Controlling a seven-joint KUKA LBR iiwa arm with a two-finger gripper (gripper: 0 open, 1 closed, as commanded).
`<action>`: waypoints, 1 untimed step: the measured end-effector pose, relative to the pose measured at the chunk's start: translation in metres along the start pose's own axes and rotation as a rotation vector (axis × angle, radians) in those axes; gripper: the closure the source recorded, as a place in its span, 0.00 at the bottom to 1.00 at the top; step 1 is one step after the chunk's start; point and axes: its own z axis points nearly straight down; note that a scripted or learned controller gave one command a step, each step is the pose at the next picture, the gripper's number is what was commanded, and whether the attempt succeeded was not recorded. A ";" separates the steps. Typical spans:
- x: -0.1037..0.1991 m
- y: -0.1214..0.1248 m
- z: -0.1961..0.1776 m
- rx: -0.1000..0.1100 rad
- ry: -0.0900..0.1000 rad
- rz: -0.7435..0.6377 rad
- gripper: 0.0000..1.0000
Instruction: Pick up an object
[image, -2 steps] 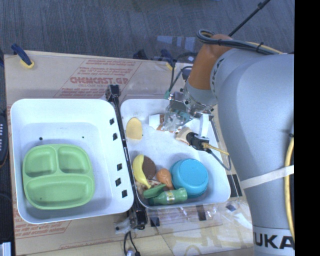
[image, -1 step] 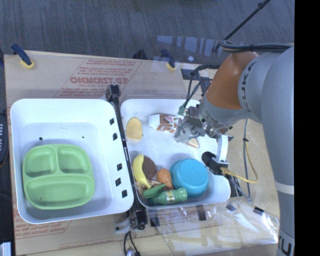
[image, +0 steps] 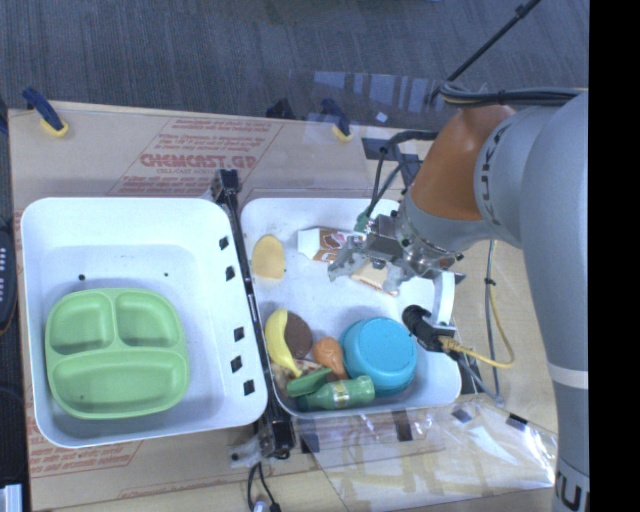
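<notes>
My gripper (image: 365, 270) hangs low over the back of the right bin (image: 300, 290), reaching in from the right. Just left of it lies a small white and brown carton (image: 322, 241), and a pale orange-edged piece (image: 372, 281) shows under the gripper. Nothing is visibly held. Along the bin's front lie a banana (image: 279, 340), a small orange item (image: 328, 352), a blue bowl (image: 380, 355) and a green bottle (image: 336, 393). Near the bin's left wall rests a yellow rounded item (image: 268, 257).
The left bin (image: 120, 235) holds a green divided plate (image: 117, 352). A black divider (image: 243, 290) runs between the bins. The grey arm with its orange band (image: 455, 170) and cables (image: 480, 350) covers the right bin's right side.
</notes>
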 end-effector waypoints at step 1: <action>-0.012 -0.057 0.068 -0.041 0.004 0.030 0.00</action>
